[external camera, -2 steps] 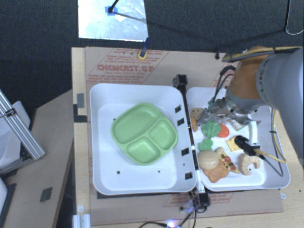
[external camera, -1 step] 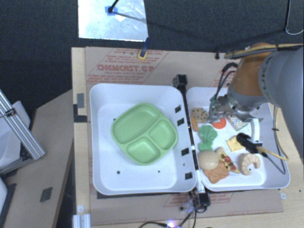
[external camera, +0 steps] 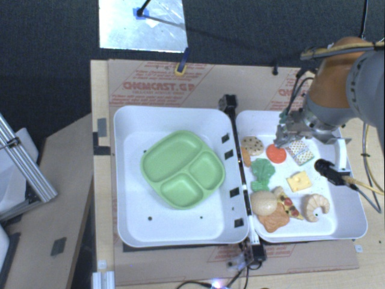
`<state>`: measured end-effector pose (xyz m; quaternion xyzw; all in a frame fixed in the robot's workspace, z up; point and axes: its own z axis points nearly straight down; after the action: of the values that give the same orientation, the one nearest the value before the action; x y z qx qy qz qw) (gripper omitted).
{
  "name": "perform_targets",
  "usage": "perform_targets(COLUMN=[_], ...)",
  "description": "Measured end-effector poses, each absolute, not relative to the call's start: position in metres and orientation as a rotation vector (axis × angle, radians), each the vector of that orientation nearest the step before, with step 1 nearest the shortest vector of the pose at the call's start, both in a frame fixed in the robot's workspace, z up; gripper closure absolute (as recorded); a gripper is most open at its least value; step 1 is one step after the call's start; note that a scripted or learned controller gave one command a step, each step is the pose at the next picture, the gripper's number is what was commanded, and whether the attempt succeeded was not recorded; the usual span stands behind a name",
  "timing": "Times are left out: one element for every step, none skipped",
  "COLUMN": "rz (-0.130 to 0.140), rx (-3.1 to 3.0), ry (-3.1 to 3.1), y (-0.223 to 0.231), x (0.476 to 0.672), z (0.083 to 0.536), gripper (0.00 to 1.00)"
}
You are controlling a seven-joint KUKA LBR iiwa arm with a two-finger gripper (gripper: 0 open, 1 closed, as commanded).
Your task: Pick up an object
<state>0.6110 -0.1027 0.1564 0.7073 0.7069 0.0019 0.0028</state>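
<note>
I see the left bin (external camera: 129, 221) holding a green divided plate (external camera: 182, 169) at its middle. In the right bin (external camera: 355, 221), toy food crowds the left side. The gripper (external camera: 283, 138) hangs over a red tomato slice (external camera: 277, 154) near the back edge; its state I cannot tell.

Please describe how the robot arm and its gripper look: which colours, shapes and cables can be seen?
The arm is thick and rounded, grey, with a broad orange band above the wrist. Thin dark cables run beside the wrist. The gripper is a small boxy block of grey metal.
</note>
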Motion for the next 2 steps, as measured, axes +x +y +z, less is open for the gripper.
perform_targets(rz=[0.008,0.004], rx=[2.212,2.215], ry=[2.22,2.224], y=[-0.109,-0.109], x=[0.621,0.622], z=[0.213,0.226], gripper=[1.0,1.0])
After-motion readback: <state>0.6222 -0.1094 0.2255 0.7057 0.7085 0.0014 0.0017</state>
